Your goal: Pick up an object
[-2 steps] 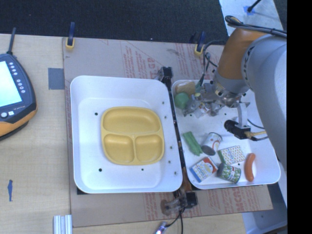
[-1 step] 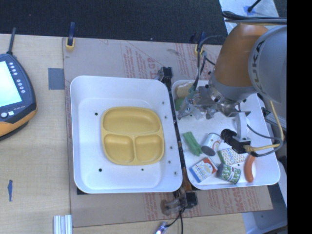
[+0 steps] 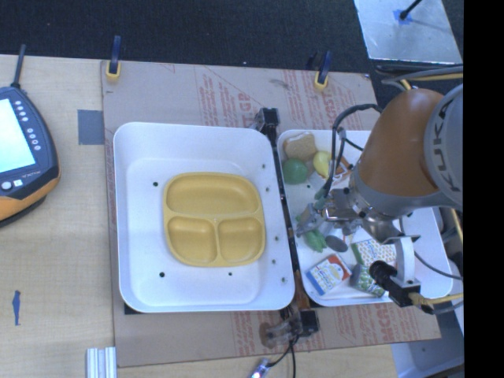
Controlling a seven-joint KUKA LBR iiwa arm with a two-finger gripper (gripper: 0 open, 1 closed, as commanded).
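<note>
While the arm (image 3: 402, 152) reaches over the right bin (image 3: 441, 231) from the right, the gripper (image 3: 327, 211) sits low among the clutter near that bin's left wall; its state cannot be determined. Loose objects surround it: a green ball (image 3: 295, 171), a yellow item (image 3: 322, 162), and a small carton (image 3: 328, 273). A yellow divided tray (image 3: 213, 218) lies in the left bin (image 3: 134, 211).
</note>
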